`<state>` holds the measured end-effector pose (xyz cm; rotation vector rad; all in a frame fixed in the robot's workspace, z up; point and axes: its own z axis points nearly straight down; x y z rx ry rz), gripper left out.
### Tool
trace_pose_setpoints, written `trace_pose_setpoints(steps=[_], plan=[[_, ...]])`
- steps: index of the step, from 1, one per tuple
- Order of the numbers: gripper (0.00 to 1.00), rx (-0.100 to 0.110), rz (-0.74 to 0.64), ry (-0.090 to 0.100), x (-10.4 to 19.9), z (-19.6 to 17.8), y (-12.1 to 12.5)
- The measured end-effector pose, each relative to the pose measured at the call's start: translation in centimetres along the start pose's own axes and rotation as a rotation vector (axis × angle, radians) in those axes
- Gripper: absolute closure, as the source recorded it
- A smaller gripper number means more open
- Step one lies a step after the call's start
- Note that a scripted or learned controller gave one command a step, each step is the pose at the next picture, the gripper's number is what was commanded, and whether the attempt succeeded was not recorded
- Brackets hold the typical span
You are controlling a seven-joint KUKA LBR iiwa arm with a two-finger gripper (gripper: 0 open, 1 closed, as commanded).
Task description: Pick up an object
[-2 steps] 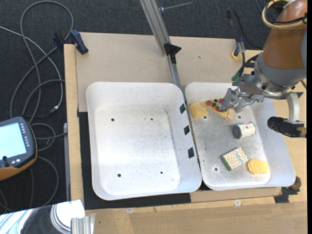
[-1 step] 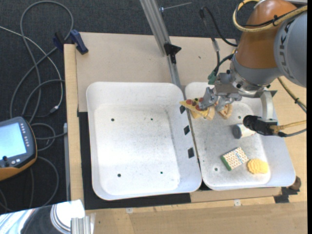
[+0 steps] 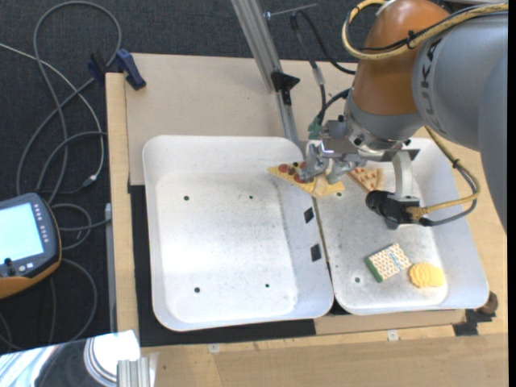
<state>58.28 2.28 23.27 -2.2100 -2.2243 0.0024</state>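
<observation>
Pizza slice (image 3: 297, 175) under claw (image 3: 316, 161), arm (image 3: 419, 55) bent steeply down

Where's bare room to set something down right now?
The left bin's floor is bare. The right bin is crowded: pizza slice under the gripper at the back, checkered block and yellow piece in front.

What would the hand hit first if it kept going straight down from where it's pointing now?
Most likely the pizza slice toy lying across the rims where the two bins meet; the hand sits right over it. Depth is hard to judge from this slanted view.
</observation>
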Motion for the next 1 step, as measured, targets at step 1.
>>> trace_pose_setpoints(steps=[1], plan=[[1.0,-0.005,0.0,-0.001,5.09,0.47,0.36]])
